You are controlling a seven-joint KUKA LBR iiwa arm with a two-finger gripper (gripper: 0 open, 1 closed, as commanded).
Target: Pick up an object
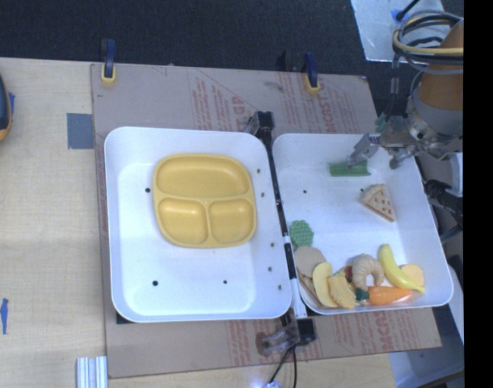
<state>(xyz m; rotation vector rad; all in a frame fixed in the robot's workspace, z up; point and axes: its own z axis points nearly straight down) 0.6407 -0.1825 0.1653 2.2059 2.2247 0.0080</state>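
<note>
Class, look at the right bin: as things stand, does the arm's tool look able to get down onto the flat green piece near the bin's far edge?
Probably yes. The tool hangs just beside the flat green piece, which lies alone on the right white bin floor, apart from the tan wedge; nothing covers it.

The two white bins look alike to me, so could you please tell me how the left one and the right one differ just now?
The left bin holds one thing, a yellow divided plate; the right bin holds many small toy foods. The plate lies near the left bin's middle, while the right bin's pieces, a banana and a carrot among them, crowd its near edge. The gripper hangs over the right bin, by a green block. Both are shallow and white.
</note>
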